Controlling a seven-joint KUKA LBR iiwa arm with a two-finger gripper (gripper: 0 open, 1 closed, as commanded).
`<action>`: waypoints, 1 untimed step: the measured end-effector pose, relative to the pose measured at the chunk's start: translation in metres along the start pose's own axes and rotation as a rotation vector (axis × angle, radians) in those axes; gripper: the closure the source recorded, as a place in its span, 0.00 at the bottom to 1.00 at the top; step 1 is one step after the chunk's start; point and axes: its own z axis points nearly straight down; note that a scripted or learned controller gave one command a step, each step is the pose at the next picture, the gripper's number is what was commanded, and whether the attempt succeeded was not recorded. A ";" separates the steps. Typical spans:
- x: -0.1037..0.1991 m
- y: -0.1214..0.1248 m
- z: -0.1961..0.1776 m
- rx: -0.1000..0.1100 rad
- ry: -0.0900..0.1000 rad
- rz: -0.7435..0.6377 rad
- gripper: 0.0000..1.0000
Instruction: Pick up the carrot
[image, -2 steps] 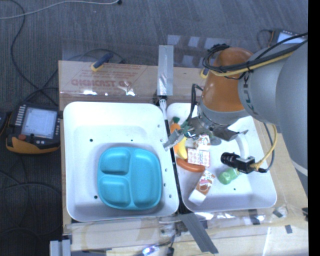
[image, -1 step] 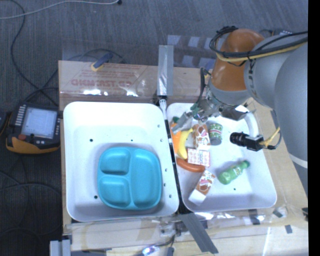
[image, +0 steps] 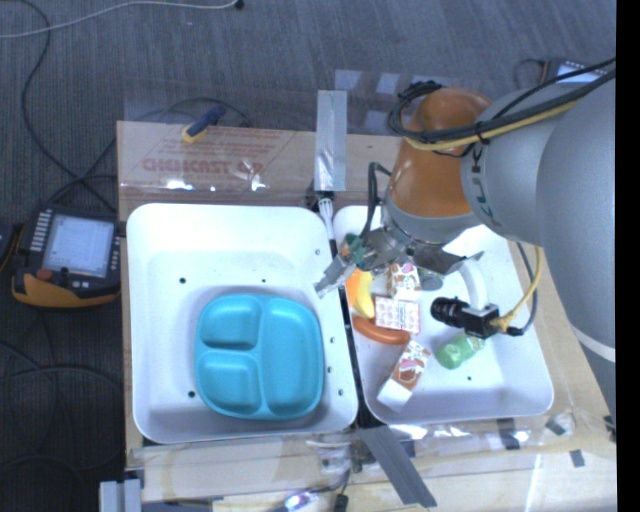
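Observation:
In the right bin (image: 520, 395), by its left wall, the carrot (image: 357, 296) looks like an orange-yellow piece with a small green end (image: 350, 243) behind it. It lies directly under my gripper (image: 350, 268), which partly covers it. The gripper hangs low over the divider between the two bins, below the arm's orange band (image: 440, 150). Whether the carrot is touched or gripped is hidden by the gripper's body.
A red sausage-like item (image: 380, 332), two small white cartons (image: 402, 314), a little bottle (image: 404, 372) and a green piece (image: 458, 352) crowd the right bin. A blue divided plate (image: 260, 355) sits in the left bin (image: 170, 250). A pendant (image: 68, 255) lies off to the left.

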 end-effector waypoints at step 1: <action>0.000 0.000 -0.008 0.001 0.001 0.000 1.00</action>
